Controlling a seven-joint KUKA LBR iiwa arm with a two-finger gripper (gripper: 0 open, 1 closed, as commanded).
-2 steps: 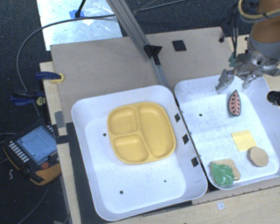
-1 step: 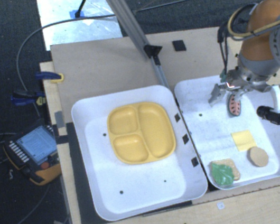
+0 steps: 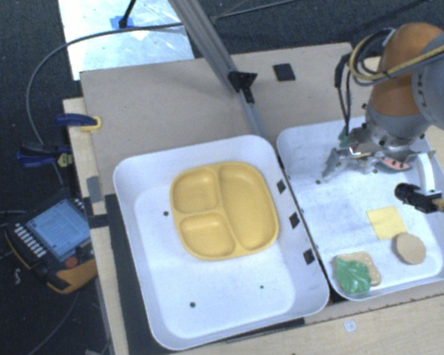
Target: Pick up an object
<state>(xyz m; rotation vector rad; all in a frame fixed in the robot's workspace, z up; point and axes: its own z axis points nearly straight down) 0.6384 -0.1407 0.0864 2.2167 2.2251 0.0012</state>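
Over right bin (image 3: 311, 199), hand (image 3: 332, 166) low, arm (image 3: 435, 84) bent

1. Left bin (image 3: 165, 310) carries a yellow divided plate (image 3: 223, 209), sitting up toward its far half.
2. The counter (image 3: 167, 105) shows bare brown board behind the bins.
3. Off the counter's left edge, a blue-screened handheld device (image 3: 54, 236) lies among cables.
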